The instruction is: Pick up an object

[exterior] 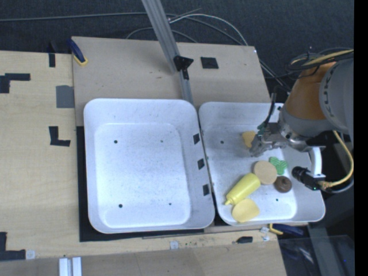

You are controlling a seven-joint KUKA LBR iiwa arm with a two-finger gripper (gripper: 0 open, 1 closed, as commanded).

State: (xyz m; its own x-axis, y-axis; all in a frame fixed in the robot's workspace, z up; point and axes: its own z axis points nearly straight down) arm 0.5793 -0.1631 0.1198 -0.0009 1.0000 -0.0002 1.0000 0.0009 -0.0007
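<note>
Yellow small object [248, 138] is met by the gripper [258, 144] at right-centre of frame, in the right bin [221, 171]; finger state cannot be told. Approach step judged; closure and lift needed next.

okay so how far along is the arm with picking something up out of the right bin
Done: the hand is down in the right bin, beside a small yellow piece. In hand: nothing visibly lifted; the view is too small to show a grasp. Left: gripping and raising an object. The yellow bottle, tan disc and brown piece lie on the bin floor.
</note>
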